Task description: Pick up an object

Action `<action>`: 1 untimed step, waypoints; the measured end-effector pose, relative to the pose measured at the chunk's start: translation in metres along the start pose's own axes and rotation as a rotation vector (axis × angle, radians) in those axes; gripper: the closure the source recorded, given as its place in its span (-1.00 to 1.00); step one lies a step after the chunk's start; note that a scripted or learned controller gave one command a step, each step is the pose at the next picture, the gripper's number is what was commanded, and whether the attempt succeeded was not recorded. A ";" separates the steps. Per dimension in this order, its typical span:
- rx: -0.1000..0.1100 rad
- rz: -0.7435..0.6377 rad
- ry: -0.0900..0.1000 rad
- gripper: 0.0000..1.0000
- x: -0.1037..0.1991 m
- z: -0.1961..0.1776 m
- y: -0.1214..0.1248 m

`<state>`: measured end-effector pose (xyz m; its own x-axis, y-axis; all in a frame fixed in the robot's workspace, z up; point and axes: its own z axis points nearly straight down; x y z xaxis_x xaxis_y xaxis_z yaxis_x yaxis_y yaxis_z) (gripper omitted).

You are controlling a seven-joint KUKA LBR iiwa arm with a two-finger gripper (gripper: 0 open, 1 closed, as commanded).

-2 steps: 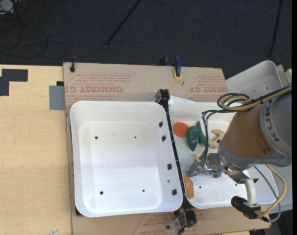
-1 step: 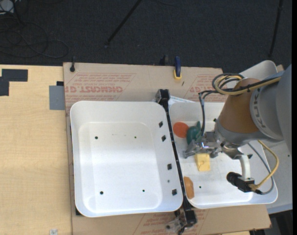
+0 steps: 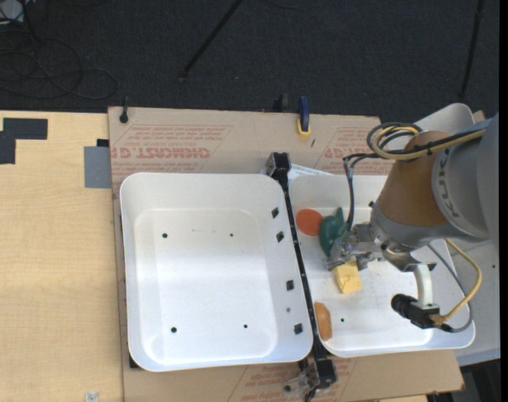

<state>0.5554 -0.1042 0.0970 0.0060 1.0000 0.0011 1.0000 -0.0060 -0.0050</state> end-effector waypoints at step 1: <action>-0.019 -0.013 -0.001 1.00 0.044 -0.098 0.087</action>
